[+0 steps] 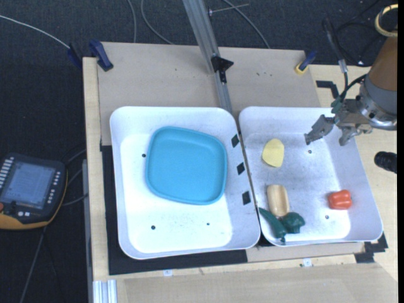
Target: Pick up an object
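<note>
The right bin [353, 169] holds a pale yellow rounded piece [273, 152] near its left side, a tan bread-like roll [278, 199] lower down, a dark green item [283, 222] at the front edge and a small red-orange pepper [339, 199] at the right. My gripper [330, 133] hovers over the bin's upper right part, fingers spread open with nothing between them. It is up and to the right of the yellow piece and well above the pepper.
The left bin [129, 169] carries a square turquoise plate [187, 164]. A metal pole [203, 27] slants down to the seam between the bins. Blue clamps [100, 54] and a yellow clamp [305, 60] grip the bench's far edge. A handheld pendant [28, 188] lies on the floor at left.
</note>
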Motion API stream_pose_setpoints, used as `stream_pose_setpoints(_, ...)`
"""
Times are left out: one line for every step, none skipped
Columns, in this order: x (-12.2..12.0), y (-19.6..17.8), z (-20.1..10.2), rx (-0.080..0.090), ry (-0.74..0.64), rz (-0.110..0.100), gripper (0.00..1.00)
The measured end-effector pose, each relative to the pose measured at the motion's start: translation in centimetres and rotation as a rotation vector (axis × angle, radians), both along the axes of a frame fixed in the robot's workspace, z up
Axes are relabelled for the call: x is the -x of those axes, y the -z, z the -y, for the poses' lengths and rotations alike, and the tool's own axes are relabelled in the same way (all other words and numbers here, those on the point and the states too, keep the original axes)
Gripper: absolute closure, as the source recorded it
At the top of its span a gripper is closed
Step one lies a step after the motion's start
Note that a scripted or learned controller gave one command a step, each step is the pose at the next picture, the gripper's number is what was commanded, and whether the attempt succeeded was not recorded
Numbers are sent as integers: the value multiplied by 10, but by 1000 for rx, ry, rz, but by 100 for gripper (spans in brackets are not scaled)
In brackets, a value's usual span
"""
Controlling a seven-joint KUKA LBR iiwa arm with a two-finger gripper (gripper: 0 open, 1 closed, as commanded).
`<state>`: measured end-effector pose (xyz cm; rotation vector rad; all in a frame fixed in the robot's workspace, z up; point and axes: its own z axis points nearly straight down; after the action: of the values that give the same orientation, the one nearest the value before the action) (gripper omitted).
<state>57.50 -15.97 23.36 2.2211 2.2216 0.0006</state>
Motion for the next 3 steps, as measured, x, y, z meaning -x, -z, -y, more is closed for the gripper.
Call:
stream_pose_setpoints(-2, 62, -1, -1, 0, -5, 0)
stream_pose_setpoints(2, 125, -2, -1, 0, -5, 0)
stream_pose_setpoints(2, 139, -2, 0, 0, -1, 0)
